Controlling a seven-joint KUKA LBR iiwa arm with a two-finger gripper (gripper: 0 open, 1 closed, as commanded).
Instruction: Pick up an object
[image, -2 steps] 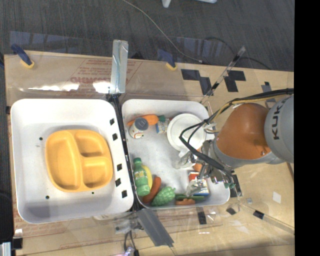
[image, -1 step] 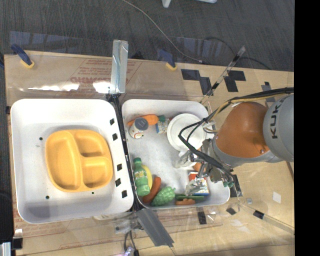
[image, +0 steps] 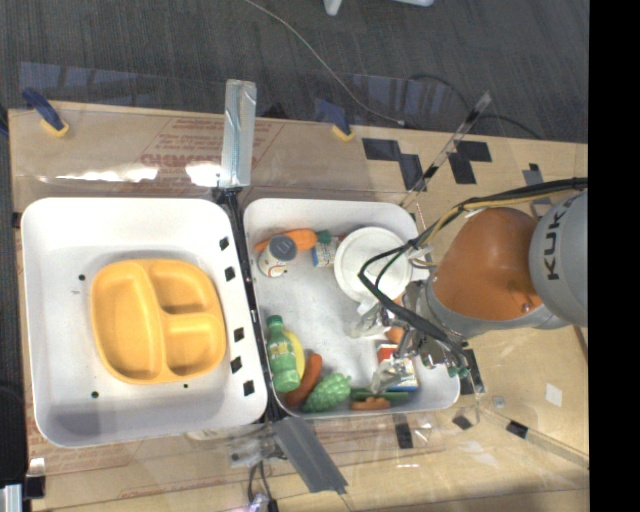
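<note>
My gripper (image: 390, 345) reaches down into the right bin (image: 300, 215) near its front right corner, under the arm's orange band (image: 485, 265). Its metal fingers (image: 385, 378) stand over a small red and white carton (image: 398, 368). Whether the carton is between them cannot be made out. Along the bin's front lie a green bottle (image: 283, 358), a yellow lemon-like piece (image: 293, 350), a red-orange sausage shape (image: 311, 372), a bumpy green toy vegetable (image: 328, 392) and a small carrot (image: 370, 403).
A white bowl (image: 365, 262) sits at the right bin's back, beside an orange carrot toy (image: 283, 243), a round white piece (image: 275, 262) and a small teal item (image: 322, 250). The left bin (image: 60, 225) holds a yellow divided tray (image: 155, 320). Black cables (image: 385, 280) loop over the bowl.
</note>
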